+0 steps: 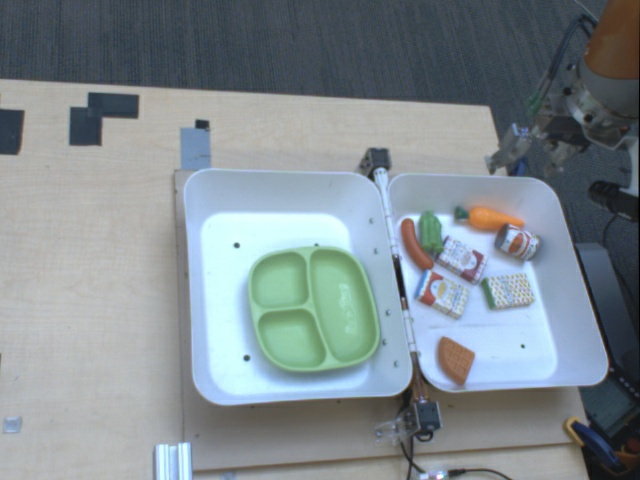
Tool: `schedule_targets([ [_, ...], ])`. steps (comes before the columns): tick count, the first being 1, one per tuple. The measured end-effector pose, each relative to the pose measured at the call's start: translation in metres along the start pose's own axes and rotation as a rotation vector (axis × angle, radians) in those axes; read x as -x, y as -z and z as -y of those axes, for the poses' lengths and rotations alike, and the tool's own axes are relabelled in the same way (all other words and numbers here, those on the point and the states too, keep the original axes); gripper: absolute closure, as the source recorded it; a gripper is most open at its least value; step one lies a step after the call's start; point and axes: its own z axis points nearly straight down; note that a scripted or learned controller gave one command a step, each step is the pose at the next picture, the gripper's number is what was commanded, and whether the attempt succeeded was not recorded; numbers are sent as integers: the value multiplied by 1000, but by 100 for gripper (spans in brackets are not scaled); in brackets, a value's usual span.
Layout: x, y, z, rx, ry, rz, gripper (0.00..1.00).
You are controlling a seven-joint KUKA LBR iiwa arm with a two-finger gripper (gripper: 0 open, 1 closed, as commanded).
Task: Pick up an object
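Gripper (525, 148) poised beyond the right bin (570, 298)'s far rim, finger state unclear, with carrot (488, 218) nearest at seven o'clock, lying crosswise.

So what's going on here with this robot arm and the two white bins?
The grey arm's gripper hovers above the far rim of the right white bin, holding nothing. That bin holds toy food: an orange carrot, a red sausage, a small can and little boxes. The left white bin holds a green divided plate. Nothing is picked yet.
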Motion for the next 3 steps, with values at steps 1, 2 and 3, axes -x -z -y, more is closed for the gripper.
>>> schedule_targets([
  [1,0,0,0,0,0,0,0],
  [2,39,-32,104,-2,-2,1,0],
  [3,21,-195,164,2,-2,1,0],
])
